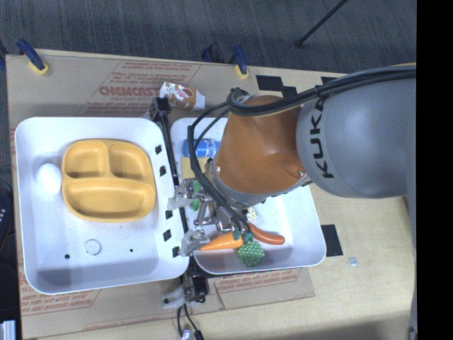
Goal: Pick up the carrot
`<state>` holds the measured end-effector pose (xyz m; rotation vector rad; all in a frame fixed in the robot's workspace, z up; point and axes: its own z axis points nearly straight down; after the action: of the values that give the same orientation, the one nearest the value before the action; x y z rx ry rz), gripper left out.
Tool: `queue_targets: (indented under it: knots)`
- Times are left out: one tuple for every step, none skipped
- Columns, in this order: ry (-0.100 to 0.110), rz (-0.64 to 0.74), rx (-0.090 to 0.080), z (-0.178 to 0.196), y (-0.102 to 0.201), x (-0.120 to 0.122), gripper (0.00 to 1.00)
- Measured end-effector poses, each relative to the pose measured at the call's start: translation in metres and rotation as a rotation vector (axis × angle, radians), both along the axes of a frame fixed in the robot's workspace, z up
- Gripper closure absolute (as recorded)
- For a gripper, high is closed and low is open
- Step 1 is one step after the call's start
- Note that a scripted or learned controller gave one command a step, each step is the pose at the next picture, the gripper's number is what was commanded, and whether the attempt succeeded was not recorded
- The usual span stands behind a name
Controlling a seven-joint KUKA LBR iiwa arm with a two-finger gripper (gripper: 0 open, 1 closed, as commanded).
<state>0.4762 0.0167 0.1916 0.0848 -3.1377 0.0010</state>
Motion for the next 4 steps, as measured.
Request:
queue_targets:
  knots:
    - [-0.003,0.388,0.001,0.0,-0.025,0.007,0.0]
    - [-0.003,0.338,0.0,0.003,-0.096,0.044,0.0]
    - [0.0,0.903,0.003,0.0,-0.01,0.026,0.0]
    - [0.002,1.356,0.004,0.0,-0.06,0.006,0.0]
